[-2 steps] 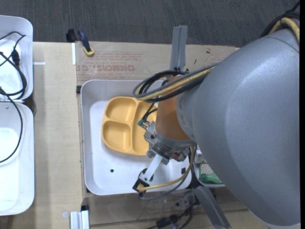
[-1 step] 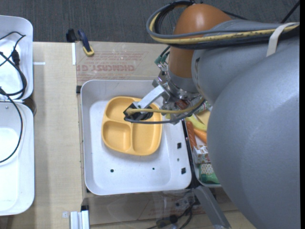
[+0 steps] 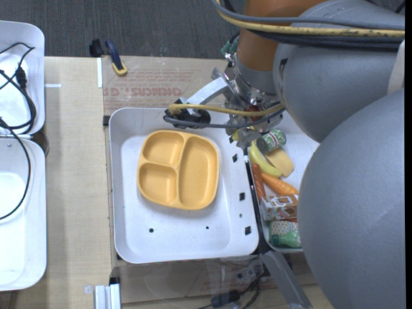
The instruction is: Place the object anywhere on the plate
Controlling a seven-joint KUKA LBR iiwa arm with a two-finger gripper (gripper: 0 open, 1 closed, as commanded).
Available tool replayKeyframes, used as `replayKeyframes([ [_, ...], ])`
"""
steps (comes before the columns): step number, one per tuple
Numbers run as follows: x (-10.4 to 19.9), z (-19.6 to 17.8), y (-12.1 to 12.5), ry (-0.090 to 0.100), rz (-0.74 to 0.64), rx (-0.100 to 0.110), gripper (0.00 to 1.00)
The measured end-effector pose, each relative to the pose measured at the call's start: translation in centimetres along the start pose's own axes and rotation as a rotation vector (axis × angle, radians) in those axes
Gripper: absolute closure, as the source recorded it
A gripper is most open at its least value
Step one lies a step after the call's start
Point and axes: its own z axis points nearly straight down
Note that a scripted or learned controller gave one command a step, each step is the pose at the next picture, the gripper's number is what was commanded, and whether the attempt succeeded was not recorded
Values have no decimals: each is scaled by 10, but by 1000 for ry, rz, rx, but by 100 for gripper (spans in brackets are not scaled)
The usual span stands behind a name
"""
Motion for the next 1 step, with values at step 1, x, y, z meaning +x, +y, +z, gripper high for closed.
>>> replayKeyframes([
  [1,-42,44,-78,0,-29,0,100],
])
